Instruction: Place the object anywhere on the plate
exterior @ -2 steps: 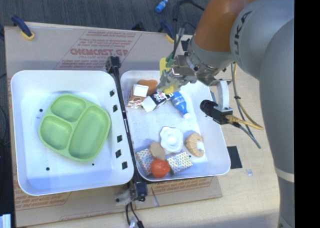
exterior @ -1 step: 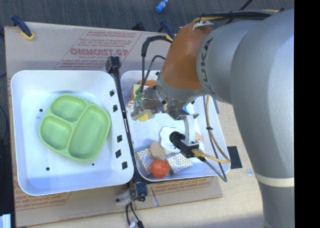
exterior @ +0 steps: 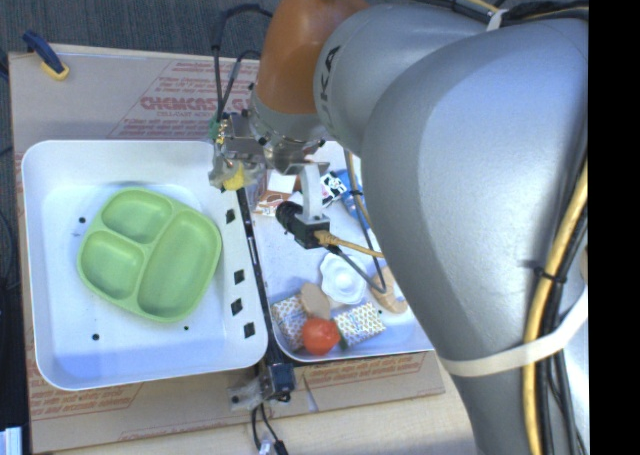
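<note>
A light green plate [exterior: 150, 253] with three compartments lies in the left white bin [exterior: 50, 343], with nothing on it. My gripper [exterior: 238, 161] hangs over the wall between the two bins, just right of the plate's upper right edge. A small yellow thing [exterior: 232, 180] shows right under the gripper; whether it is held I cannot tell. In the right bin [exterior: 400, 343] lie a red ball [exterior: 320, 335], a white cup [exterior: 343, 280], a wooden spoon [exterior: 362, 251] and two checkered pieces [exterior: 360, 321].
The grey arm covers most of the right bin. A tan piece [exterior: 315, 300] and a blue-and-white thing [exterior: 338, 186] also lie there. Cardboard [exterior: 180, 93] lies beyond the bins, with a blue-and-yellow clamp [exterior: 45, 53] at the far left corner.
</note>
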### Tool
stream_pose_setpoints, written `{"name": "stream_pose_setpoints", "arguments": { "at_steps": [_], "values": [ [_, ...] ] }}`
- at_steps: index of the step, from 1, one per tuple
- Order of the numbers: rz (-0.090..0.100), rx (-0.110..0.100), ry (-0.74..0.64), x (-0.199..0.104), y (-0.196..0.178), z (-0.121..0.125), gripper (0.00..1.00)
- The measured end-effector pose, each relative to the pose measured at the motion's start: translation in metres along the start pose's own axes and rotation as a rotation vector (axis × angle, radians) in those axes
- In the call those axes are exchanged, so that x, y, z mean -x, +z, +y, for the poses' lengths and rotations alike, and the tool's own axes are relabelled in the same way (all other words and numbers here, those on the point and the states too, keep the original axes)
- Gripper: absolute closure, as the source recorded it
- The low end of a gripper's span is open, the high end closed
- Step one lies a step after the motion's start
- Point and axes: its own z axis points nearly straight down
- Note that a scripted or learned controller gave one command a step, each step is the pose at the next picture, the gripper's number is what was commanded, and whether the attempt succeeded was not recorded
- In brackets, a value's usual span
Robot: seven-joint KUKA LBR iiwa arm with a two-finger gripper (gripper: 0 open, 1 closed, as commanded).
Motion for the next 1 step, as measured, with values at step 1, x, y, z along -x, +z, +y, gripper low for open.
{"name": "stream_pose_setpoints", "arguments": {
  "at_steps": [1],
  "values": [
    [0.001,0.002,-0.002,-0.1035,-0.07,0.0154,1.0]
  ]
}}
